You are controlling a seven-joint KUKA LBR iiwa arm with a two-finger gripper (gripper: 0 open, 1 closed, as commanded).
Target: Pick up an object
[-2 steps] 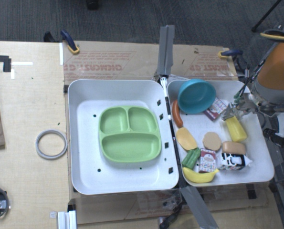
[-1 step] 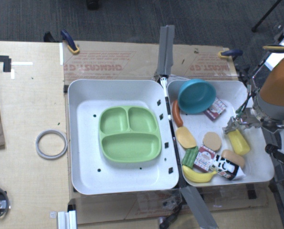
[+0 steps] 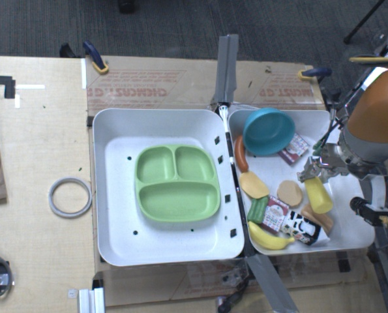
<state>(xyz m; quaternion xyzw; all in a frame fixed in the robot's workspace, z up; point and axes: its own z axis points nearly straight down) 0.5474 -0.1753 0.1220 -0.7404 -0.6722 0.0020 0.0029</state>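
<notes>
Nearest me, along the front wall of the right bin [image 3: 350, 243], I see a banana [image 3: 270, 238] lying at about six o'clock of that bin. Just right of it sits a black-and-white carton [image 3: 302, 227], and a red snack packet [image 3: 275, 214] with a green item [image 3: 257, 208] touching its left side.

A step farther in, a tan round piece [image 3: 289, 192] lies near the bin's centre, with a yellow-orange wedge [image 3: 253, 186] at its nine o'clock. A yellow block [image 3: 318, 195] sits at its three o'clock, tilted, above a brown stick [image 3: 319, 220].

The gripper [image 3: 313, 169] hangs right over the top end of that yellow block. I cannot tell how it is set, nor whether it touches the block. The arm [image 3: 371, 119], orange band showing, comes in from three o'clock.

Farther back, a blue bowl [image 3: 268, 131] lies tipped at the bin's eleven o'clock, a reddish sausage [image 3: 241, 154] by the left wall and a pink packet [image 3: 293, 149] at the bowl's four o'clock.

In the left bin [image 3: 109, 194] a green divided plate [image 3: 177, 183] rests near centre. At nine o'clock, out on the bench [image 3: 37, 142], lies a grey ring [image 3: 70, 196].
</notes>
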